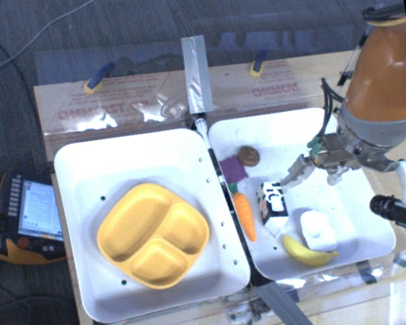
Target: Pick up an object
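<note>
The right bin (370, 242) holds several objects. A brown ball (248, 156) lies at its far left next to a purple block (232, 169). An orange carrot (244, 216) runs along the left wall. A black-and-white carton (273, 202) sits in the middle, and a white object (317, 229) rests against a yellow banana (307, 251) at the front. My gripper (289, 177) hangs over the bin's middle, just right of and above the carton, pointing left. Nothing visible is held in it.
The left bin (81, 170) contains a yellow divided plate (152, 234). A grey divider strip (198, 81) stands behind the two bins. A handheld pendant (29, 218) lies on the floor to the left. The arm's orange band (384, 81) looms over the right bin's right side.
</note>
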Controlling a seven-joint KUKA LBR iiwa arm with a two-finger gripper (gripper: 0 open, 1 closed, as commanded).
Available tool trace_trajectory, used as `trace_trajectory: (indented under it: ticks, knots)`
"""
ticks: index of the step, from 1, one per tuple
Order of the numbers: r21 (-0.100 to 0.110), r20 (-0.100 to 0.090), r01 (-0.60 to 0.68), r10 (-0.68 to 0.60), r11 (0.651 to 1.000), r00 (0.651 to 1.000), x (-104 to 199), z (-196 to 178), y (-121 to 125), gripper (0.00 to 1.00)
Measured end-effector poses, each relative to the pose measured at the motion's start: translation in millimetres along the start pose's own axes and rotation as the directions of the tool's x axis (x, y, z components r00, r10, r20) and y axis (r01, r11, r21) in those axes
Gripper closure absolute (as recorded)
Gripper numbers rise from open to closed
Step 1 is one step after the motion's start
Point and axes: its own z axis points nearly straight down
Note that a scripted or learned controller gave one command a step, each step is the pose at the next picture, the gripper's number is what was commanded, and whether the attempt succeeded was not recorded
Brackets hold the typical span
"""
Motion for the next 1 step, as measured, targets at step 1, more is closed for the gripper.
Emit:
trace_trajectory:
  ticks: [1]
  knots:
    - [0.003,0.000,-0.090,0.090,0.996,0.996,-1.3,124.0,26.2,0.00]
